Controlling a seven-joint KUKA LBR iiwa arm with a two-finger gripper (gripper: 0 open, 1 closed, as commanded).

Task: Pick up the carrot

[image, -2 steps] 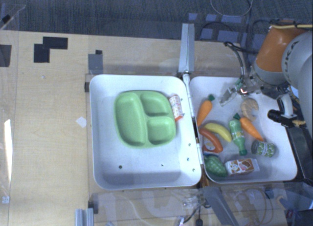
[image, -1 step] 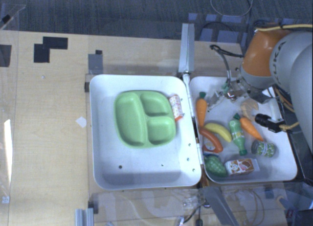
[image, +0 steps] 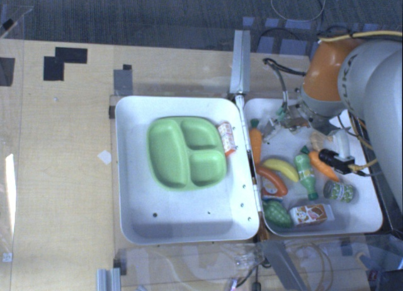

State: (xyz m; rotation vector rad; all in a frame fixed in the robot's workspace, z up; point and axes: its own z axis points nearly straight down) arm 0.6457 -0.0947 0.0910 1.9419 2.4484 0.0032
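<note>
Reaching for the carrot (image: 255, 143), we steer the gripper (image: 280, 119) toward seven o'clock, avoiding the banana (image: 281, 169). Whether its claw is spread, we cannot tell.

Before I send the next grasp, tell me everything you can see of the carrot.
The carrot is a slim orange piece, smooth like a plastic toy, tapering toward the near end. It lies flat in the right bin, lengthwise along the left wall, by the divider. Its near tip meets or almost meets the hot dog; the banana lies just to its right. The pincer is farther back in the bin, apart from it.
</note>
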